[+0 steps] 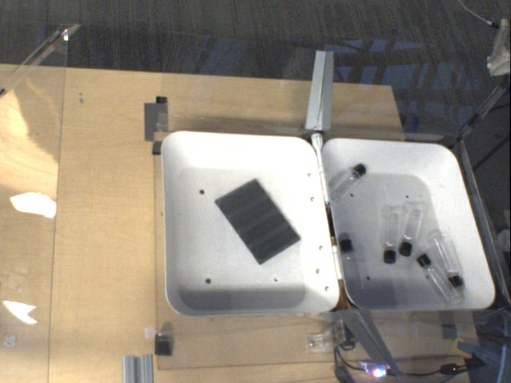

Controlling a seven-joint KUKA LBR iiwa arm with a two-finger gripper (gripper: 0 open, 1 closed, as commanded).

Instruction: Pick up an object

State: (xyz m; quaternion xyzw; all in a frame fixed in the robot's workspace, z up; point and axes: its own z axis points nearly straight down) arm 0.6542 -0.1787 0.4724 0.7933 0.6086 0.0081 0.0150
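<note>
A dark grey ribbed rectangular pad [258, 220] lies flat and turned at an angle in the middle of the left bin [180, 238]. The right bin [471, 214] holds several clear plastic tubes with black caps: one [347, 178] near its upper left corner, a pair [399, 230] standing side by side in the middle, and others [443, 266] toward the lower right. A black cap [346, 245] lies by the bin's left wall.
A metal bar [320, 90] runs back from the gap between the bins. A small dark bracket [157, 118] sits at the left bin's far corner. The wooden bench [88, 214] stretches to the left. Cables [383, 367] lie at the front right.
</note>
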